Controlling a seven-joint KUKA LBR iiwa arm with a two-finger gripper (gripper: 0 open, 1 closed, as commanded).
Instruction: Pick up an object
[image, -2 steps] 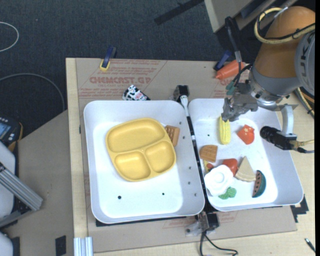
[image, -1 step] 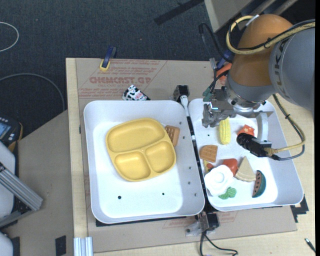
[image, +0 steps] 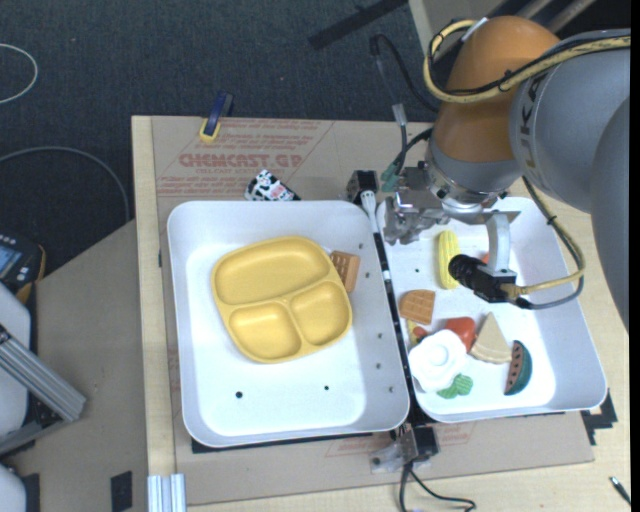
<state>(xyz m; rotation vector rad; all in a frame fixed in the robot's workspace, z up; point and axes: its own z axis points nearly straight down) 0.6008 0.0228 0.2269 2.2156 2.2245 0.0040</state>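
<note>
Nearest the camera, toy foods crowd the right bin (image: 570, 385): a fried egg (image: 437, 360) touching a green piece (image: 457, 385), a sandwich wedge (image: 491, 341), a watermelon slice (image: 515, 366), a toast piece (image: 418, 305) and a corn cob (image: 446, 256). Left bin (image: 190, 300) carries a yellow divided plate (image: 283, 297). The tool (image: 402, 215) hangs over the right bin's far-left corner, beside the corn; how it is set cannot be told. Judging by the clutter, a descent could nudge neighbours or strike the bin wall.

Even, bright overhead light; the white bins (image: 190, 330) glare slightly, shadows are soft, and frame edges look mildly blurred.
</note>
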